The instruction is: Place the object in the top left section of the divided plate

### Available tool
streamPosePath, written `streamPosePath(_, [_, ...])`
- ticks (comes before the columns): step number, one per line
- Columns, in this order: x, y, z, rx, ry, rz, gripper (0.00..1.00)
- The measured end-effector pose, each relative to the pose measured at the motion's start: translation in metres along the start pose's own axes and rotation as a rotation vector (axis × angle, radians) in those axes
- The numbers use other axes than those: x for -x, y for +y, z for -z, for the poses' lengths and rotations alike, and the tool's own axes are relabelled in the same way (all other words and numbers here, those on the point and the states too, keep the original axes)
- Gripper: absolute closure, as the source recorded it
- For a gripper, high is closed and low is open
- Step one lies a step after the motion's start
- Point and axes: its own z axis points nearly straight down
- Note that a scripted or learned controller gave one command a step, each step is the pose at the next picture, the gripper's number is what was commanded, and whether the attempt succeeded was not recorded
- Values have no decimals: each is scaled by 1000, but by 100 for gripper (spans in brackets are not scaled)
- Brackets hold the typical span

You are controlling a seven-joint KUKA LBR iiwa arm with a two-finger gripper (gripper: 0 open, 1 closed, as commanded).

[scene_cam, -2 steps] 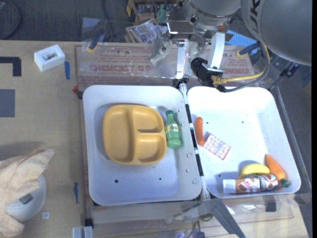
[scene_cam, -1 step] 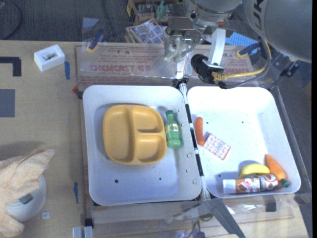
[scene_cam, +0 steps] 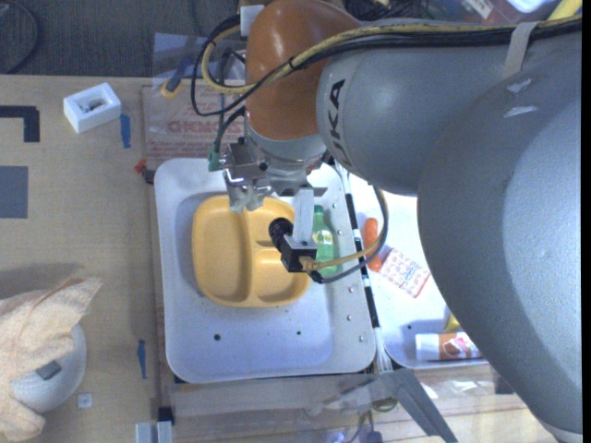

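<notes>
My gripper [scene_cam: 247,195] hangs over the upper edge of the yellow divided plate [scene_cam: 242,258], which lies in the left white bin [scene_cam: 249,349] at frame centre. A green object [scene_cam: 322,238] lies just right of the plate, below and to the right of my gripper, partly hidden by my wrist hardware. Its long axis appears to run up-down in the frame; which end leads I cannot tell. I cannot tell the gripper's state from this view. Nothing is visibly held.
</notes>
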Motion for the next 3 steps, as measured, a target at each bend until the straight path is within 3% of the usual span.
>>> streamPosePath(1, [0, 0, 1, 1, 0, 0, 0])
streamPosePath(2, [64, 37, 202, 3, -1, -365, 0])
streamPosePath(3, [60, 38, 212, 6, -1, -357, 100])
